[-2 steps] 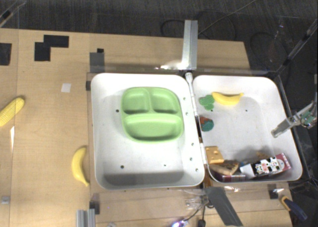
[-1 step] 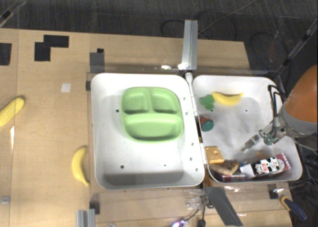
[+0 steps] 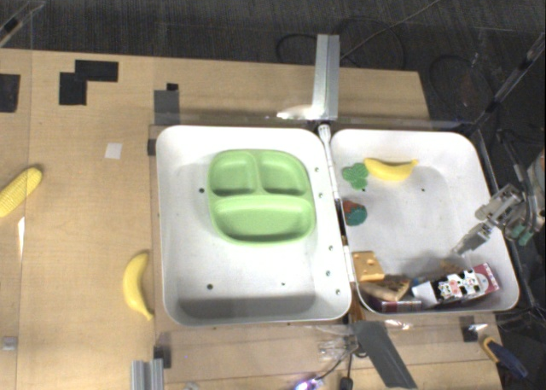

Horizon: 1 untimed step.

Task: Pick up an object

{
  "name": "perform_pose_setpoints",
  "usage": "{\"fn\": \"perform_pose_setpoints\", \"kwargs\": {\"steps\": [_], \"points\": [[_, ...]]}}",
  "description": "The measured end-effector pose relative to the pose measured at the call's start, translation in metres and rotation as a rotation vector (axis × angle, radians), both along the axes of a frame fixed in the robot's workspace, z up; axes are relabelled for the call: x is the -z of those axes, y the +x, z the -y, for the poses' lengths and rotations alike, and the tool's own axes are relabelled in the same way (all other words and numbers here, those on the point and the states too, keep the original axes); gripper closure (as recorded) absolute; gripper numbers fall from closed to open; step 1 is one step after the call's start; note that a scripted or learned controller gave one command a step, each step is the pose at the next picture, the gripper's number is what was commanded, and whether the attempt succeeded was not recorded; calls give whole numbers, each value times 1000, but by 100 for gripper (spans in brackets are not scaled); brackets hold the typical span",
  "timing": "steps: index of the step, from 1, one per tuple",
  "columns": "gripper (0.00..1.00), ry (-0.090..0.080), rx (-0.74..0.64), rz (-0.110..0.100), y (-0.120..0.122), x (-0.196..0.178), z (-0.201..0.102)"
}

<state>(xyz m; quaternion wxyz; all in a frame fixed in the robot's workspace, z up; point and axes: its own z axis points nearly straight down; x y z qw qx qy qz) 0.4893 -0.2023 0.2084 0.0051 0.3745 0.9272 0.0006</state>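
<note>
Presently no object is held. Candidates lie in the right bin: a banana at its 12 o'clock, two green pieces along the 9 o'clock wall, and at 6 o'clock a crowded row comprising a tan block, a dark packet and a printed carton.

The end effector hangs over the bin's 4 o'clock area, just above the carton, with nothing between its fingers; whether they are spread or pressed together cannot be told at this size.

Judgement: the carton is the nearest target, but it lies against the wall and touches its neighbours, so a descent there risks a finger landing on the rim or the packet. The banana stands apart on open floor and offers the cleaner grasp; straddle its narrow width, descend vertically.

The left bin carries a green divided tray. Both bins sit side by side on a wooden counter; a second banana and a corn cob lie on it at 9 o'clock, well apart from the bins. Dark carpet and cables run beyond at 12 o'clock.
</note>
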Motion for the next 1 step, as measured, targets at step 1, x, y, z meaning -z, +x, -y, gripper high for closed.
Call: {"fn": "perform_pose_setpoints", "kwargs": {"steps": [1], "points": [[100, -1, 1, 9, 3, -12, 0]]}}
